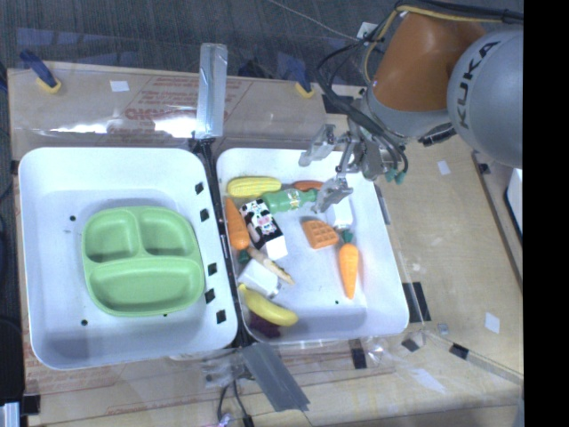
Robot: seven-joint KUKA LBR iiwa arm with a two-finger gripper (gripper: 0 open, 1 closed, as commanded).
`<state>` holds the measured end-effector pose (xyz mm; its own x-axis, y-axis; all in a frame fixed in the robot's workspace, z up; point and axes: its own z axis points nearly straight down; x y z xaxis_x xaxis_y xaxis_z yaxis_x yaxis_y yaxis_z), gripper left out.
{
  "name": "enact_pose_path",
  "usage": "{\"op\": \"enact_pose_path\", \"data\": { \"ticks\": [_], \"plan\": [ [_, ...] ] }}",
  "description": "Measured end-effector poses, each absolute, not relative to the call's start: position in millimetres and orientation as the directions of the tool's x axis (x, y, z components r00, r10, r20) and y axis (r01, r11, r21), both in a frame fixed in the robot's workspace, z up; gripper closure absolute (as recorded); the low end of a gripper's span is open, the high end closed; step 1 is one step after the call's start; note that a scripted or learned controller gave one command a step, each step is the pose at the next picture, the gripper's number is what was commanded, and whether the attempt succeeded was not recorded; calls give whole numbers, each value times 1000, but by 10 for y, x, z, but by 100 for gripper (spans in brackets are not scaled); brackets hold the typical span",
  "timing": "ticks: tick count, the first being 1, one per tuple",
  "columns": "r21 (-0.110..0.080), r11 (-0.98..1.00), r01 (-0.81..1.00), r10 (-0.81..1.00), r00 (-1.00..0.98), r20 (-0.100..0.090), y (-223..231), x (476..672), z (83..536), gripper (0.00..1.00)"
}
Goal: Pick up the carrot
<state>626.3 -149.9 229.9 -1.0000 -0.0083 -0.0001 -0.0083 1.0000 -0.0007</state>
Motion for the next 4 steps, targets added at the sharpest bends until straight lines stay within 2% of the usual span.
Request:
{"op": "enact_pose_path", "data": {
  "ticks": [1, 2, 3, 4],
  "plan": [
    [1, 950, -313, -313, -950, 0, -1927, 5997, 917, 0],
    [0, 921, -389, -389, -921, 1, -2116, 5133, 918, 0],
    [-1, 917, -398, -398, -917, -3, -2085, 5163, 1028, 100],
    [-1, 985, -170, -170, -985, -6, -1455, 5342, 1647, 100]
  ]
}}
